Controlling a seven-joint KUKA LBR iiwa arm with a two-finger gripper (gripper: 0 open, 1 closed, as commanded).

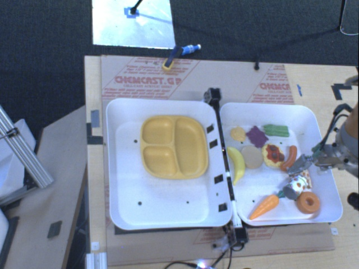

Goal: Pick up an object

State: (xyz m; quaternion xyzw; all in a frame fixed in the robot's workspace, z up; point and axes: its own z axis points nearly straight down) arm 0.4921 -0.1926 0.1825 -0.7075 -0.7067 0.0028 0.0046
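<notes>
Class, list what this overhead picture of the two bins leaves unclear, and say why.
- Arm: cut off by the camera view's right edge.
- Pale patterned item beside the donut: close to the gripper, too blurred to name.
- Blue-and-yellow object beyond the left bin: too small to identify.

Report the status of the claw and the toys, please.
Claw low over right bin, beside sausage. No object seen lifted yet. Pizza toy and donut crowd close by.
</notes>
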